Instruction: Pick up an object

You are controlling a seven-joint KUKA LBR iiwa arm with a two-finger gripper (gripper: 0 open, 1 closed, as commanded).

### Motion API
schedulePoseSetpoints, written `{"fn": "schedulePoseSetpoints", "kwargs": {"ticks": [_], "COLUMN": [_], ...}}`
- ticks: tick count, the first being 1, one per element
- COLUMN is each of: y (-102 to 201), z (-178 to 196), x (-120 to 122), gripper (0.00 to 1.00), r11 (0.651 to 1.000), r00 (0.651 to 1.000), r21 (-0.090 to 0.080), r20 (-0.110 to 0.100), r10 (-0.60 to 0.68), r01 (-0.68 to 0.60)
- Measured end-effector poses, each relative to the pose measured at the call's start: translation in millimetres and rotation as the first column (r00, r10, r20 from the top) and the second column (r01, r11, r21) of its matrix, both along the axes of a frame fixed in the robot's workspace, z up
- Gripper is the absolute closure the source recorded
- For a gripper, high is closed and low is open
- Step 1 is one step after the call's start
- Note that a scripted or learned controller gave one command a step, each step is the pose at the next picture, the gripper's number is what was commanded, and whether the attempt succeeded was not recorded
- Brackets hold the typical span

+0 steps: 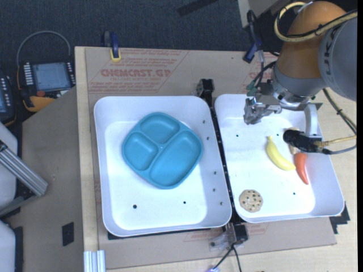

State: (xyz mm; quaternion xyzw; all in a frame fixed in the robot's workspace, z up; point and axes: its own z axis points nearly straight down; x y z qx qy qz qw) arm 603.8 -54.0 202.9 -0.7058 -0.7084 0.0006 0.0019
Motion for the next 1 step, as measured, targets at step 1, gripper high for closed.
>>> {"fn": "schedulePoseSetpoints", "kwargs": {"ticks": [1], "y": [43.9], "z": [4.4], "x": [-9.6], "gripper": [1.00], "r11": [1.000], "r00": [1.000], "r21": [0.001], "r20": [0.001], "r10": [0.002], "r01": [-0.002]}}
